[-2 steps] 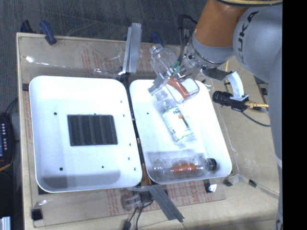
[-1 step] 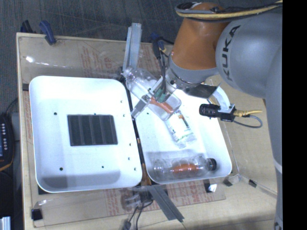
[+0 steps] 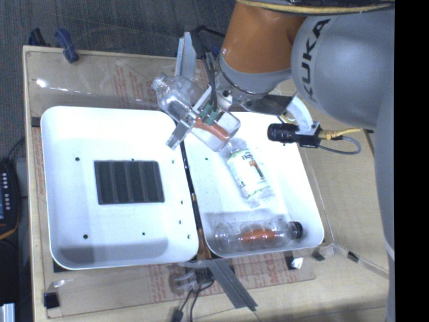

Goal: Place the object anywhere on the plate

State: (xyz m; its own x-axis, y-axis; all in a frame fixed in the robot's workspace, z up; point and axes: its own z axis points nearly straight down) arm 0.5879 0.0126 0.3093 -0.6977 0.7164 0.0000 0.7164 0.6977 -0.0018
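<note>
Gripper [image 3: 179, 123] at 12 o'clock over the bin divider; finger state cannot be told. Dark plate [image 3: 129, 182] in left bin [image 3: 60, 123]; bottle [image 3: 249, 173] in right bin [image 3: 310, 200].

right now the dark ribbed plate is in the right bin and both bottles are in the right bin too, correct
Not quite. The camera view shows the dark ribbed plate lying in the left bin, not the right one. Both bottles, the labelled one and the one at the near wall, are in the right bin as you said.
</note>
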